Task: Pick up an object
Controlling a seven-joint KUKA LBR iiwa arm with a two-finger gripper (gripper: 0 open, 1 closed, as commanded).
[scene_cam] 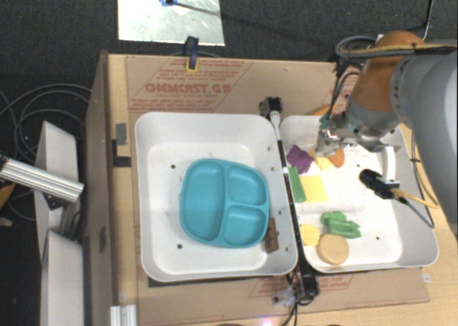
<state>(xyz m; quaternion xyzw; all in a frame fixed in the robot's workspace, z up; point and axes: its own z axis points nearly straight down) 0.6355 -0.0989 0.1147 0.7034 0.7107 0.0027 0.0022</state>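
Observation:
My gripper (328,146) reaches down into the far left part of the right bin (408,246). Directly under and beside it lies a small orange piece (336,158), with a pale yellow bit (323,164) touching it. A purple toy (299,159) sits just left of the gripper. Nearer the front are a yellow-green block (313,189), a green toy (339,224), a small yellow round piece (309,234) and a tan round piece (333,249). Whether anything is held is hidden by the wrist.
The left bin (161,146) holds a teal divided plate (223,203), and a small brown piece (271,235) lies at that bin's right edge. A dividing rim (283,174) runs between the bins. The right bin's right half is bare white floor.

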